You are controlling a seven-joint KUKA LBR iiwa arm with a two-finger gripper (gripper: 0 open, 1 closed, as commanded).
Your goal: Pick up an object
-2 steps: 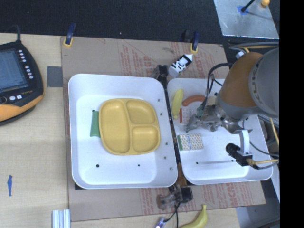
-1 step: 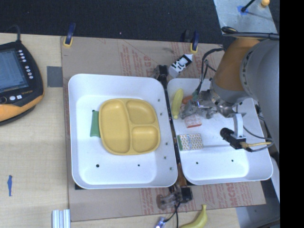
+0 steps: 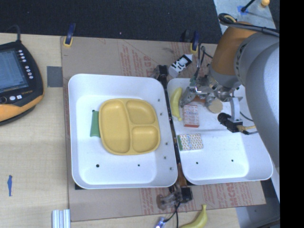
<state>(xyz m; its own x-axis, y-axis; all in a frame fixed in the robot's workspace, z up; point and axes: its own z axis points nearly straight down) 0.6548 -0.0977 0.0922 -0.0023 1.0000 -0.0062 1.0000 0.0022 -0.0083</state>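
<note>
Two candidate objects sit close to the tool [image 3: 195, 95] in the right bin [image 3: 237, 170] — a yellow banana-shaped piece [image 3: 175, 103] just to its left, long axis running up-down along the bin wall, and a red-and-white packet [image 3: 191, 115] just below it. Whether the tool is apart or together — cannot tell.

A light wooden bench [image 3: 33, 151] carries a brown cardboard sheet [image 3: 118, 56] bearing two white bins [image 3: 80, 127] side by side, a teach pendant [image 3: 16, 80] at far left, and a banana [image 3: 197, 218] near the front edge.
</note>
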